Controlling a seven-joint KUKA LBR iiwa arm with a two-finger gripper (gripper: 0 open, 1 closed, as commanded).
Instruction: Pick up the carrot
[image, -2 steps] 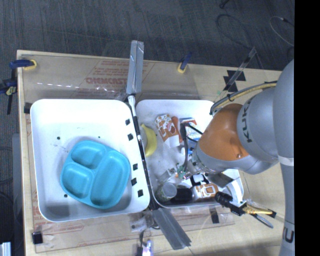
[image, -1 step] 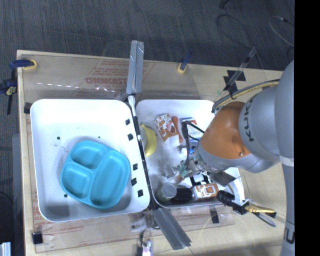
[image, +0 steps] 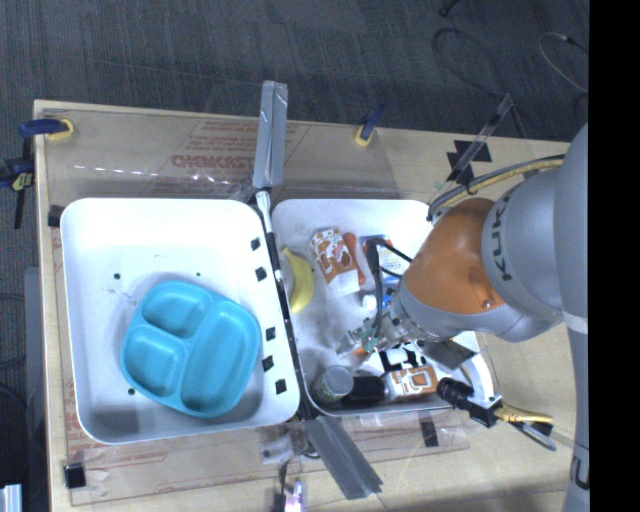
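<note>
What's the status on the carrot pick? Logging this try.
Gripper low in right bin, fingers unclear. Carrot not identifiable in clutter. Blue tray in left bin.

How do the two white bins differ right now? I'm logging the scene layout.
The left bin holds a single blue sectioned tray; the right bin holds a clutter of small items, among them a yellow thing and a brown packet. The left bin lies fully in view; the right bin is partly covered by the arm reaching over it. Both are shallow, white and sit side by side.
</note>
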